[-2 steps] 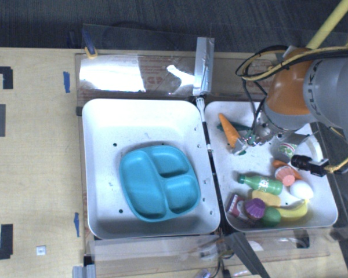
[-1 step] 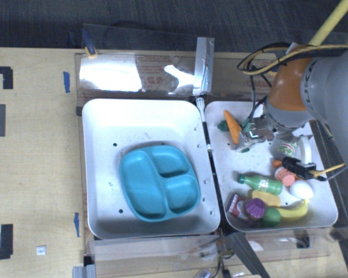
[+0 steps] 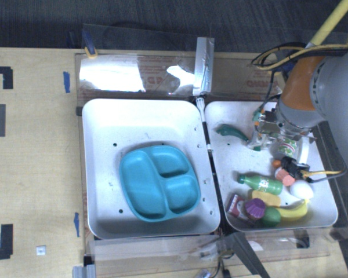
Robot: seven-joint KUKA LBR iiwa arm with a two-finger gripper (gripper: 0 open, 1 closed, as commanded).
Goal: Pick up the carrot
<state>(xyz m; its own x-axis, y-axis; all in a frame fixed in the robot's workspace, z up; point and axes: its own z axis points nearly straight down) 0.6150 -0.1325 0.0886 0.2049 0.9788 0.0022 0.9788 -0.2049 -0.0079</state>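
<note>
The carrot (image 3: pixel 283 172) is a small orange piece in the right bin (image 3: pixel 220 172), lying near the right side just above a white egg (image 3: pixel 301 189). My gripper (image 3: pixel 265 143) hangs over the upper middle of that bin, up and to the left of the carrot and apart from it. Nothing shows in its grasp. The grey wrist with its orange band (image 3: pixel 301 91) hides the bin's far right corner.
A dark green curved piece (image 3: pixel 232 132) lies just left of the gripper. Below the carrot are a green bottle (image 3: pixel 261 183), a banana (image 3: pixel 287 207), a purple item (image 3: pixel 255 207) and a green ball (image 3: pixel 272 215). The left bin (image 3: pixel 98 126) holds a blue divided plate (image 3: pixel 159 181).
</note>
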